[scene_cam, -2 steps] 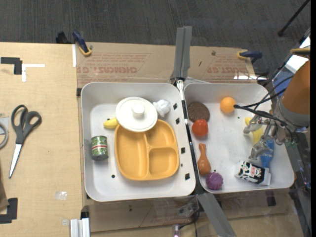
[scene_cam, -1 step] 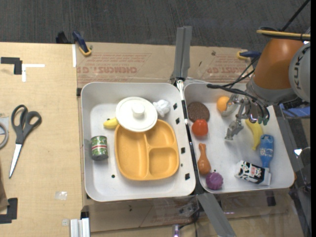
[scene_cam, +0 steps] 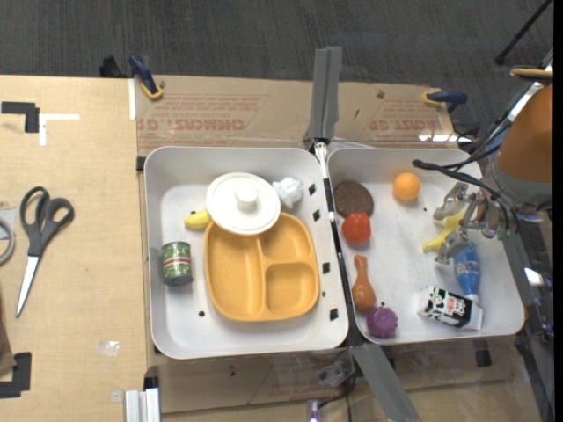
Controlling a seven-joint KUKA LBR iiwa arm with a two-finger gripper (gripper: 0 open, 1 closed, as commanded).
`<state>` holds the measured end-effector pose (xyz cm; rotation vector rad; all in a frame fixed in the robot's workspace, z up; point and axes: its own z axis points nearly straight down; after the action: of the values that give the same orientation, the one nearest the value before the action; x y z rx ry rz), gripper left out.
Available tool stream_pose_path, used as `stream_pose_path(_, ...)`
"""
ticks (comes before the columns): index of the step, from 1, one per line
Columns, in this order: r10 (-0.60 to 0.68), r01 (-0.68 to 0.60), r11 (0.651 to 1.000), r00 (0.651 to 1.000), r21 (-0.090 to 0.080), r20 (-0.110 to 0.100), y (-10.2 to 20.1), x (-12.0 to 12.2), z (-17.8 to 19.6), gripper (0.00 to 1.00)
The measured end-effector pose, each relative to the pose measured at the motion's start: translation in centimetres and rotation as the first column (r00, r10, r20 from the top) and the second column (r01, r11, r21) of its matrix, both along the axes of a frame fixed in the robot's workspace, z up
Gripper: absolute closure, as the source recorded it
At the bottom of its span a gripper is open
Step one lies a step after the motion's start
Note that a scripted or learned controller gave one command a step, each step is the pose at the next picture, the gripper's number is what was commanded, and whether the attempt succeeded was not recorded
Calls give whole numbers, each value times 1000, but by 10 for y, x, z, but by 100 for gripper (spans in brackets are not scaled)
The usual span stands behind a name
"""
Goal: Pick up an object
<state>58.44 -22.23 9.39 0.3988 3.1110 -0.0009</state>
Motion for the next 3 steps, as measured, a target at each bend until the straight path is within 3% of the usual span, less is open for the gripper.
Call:
stream_pose_path(1, 7, -7, 1000, 1000, 0, 5, 3, 2, 10, 100)
stream_pose_path(2, -238, 238, 971, 971, 8, -5, 10, -104, 0, 100)
stream_pose_path(3, -312, 312, 950, 950, 3, -1, 66, -105, -1, 100)
